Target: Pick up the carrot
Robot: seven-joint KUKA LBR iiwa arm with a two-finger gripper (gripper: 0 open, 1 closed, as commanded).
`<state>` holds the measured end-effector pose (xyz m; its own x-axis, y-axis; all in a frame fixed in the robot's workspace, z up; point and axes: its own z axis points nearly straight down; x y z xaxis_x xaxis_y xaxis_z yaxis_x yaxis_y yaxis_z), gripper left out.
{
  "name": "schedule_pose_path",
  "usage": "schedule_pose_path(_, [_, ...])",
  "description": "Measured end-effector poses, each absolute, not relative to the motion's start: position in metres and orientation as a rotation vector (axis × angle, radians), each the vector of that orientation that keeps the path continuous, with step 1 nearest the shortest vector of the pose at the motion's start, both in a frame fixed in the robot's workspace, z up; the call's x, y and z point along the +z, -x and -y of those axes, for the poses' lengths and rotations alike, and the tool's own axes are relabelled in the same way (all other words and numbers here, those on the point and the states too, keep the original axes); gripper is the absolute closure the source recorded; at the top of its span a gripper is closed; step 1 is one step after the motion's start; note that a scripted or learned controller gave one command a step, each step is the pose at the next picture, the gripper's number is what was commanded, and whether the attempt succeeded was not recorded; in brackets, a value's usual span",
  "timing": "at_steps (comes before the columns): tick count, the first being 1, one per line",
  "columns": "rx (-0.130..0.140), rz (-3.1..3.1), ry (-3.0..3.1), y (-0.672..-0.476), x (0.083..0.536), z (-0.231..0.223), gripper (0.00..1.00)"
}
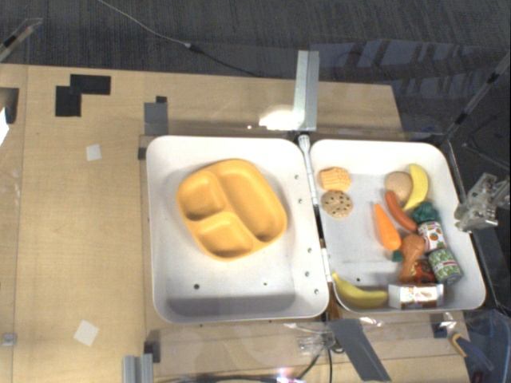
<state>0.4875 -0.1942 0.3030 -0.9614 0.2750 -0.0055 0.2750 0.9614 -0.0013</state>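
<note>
— While my tool (481,203) hangs at the right rim of the right bin (363,156), where does the carrot (386,227) lie?

— It lies inside that bin, near the middle, well to the left of my tool and a little lower in the view. It points roughly up and down, with a sausage (399,211) just beside it on the right.

— Is the tool clenched or released?

— I cannot tell; it is small and blurred at the edge of the view, and nothing shows between its tips.

— How much room around the carrot?

— Bare white floor opens to its left, towards a cookie (337,204) and a cracker (334,178). To its right the toys crowd: a banana (418,185), a can (445,265) and more against the right wall. Another banana (358,292) lies along the near wall.

— And the other bin?

— The left bin (168,214) holds a yellow divided plate (231,207); pale tabletop (72,238) surrounds both.

— Any writing?

— The can's label is too small to read.
</note>
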Motion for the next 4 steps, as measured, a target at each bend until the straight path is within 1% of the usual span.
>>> schedule_pose_path(1, [-0.003, -3.134, 0.019, -0.489, 0.266, 0.206, 1.0])
schedule_pose_path(2, [-0.007, -3.106, 0.398, -0.496, 0.263, 0.205, 1.0])
schedule_pose_path(3, [-0.007, -3.054, 0.695, -0.512, 0.278, 0.205, 1.0])
schedule_pose_path(4, [-0.006, -2.881, 1.232, -0.545, 0.264, 0.205, 1.0])
